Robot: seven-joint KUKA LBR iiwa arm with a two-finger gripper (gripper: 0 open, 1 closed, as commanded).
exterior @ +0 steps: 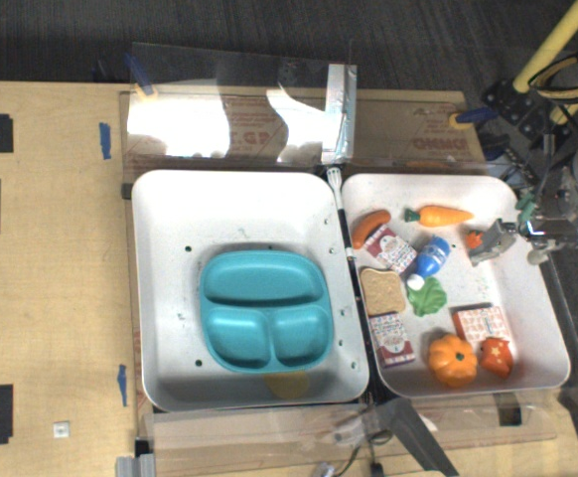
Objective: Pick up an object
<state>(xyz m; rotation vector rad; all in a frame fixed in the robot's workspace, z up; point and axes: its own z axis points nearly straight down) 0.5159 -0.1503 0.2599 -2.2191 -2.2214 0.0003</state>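
Note:
The right white bin [552, 346] holds several toy foods: an orange carrot [444, 215], a red sausage [370, 225], a blue bottle [431, 258], a bread slice [382, 291], a green leafy piece [427, 297], an orange pumpkin [452, 358], a red tomato [497, 357] and small printed cartons [480, 320]. My gripper [508, 250] hangs over this bin's right side, its fingers apart and nothing between them. A small red piece [474, 237] lies just left of the left finger [486, 243].
The left white bin [160, 217] bears a teal divided tray [264, 308]. A clear plastic sheet and brown cardboard [269, 117] stand behind the bins. Cables and a yellow hose [562, 28] crowd the upper right.

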